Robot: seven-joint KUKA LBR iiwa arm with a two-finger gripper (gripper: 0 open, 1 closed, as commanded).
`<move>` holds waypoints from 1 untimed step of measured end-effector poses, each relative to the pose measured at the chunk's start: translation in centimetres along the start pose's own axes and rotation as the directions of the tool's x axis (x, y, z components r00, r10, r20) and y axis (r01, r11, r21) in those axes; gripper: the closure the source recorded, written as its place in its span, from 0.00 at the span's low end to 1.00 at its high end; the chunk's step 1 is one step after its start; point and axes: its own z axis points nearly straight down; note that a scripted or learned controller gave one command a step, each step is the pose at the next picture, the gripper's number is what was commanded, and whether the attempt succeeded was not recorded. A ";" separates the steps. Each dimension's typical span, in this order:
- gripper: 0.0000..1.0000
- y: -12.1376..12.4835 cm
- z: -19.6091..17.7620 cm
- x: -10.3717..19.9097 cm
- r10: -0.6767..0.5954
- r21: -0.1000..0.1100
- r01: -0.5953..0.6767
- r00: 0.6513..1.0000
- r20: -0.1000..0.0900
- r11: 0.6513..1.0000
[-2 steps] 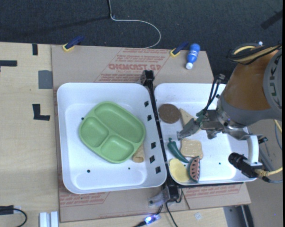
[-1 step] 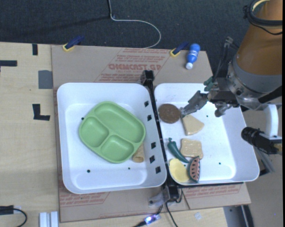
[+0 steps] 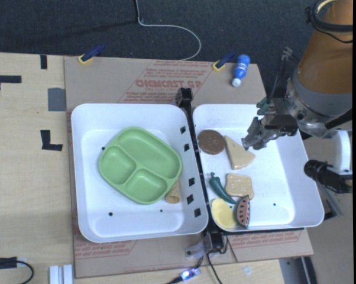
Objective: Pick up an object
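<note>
The right bin (image 3: 284,176) holds a round brown cookie (image 3: 211,141), a pale cheese wedge (image 3: 238,153), a tan cracker square (image 3: 239,185), a green pepper-like piece (image 3: 218,189), a yellow piece (image 3: 222,214) and a watermelon slice (image 3: 243,211). My gripper (image 3: 252,139) hangs over the right bin, just right of the cheese wedge and above it. Nothing shows between its dark fingertips.
The left bin (image 3: 86,158) holds a green divided plate (image 3: 140,165) with a small tan piece (image 3: 172,195) at its lower right edge. A blue and white bottle (image 3: 240,69) lies on the cardboard behind the right bin. A black clip (image 3: 184,96) sits on the divider.
</note>
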 end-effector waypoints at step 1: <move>1.00 0.0 -3.3 6.6 -0.005 -0.004 0.005 1.000 -0.003 1.000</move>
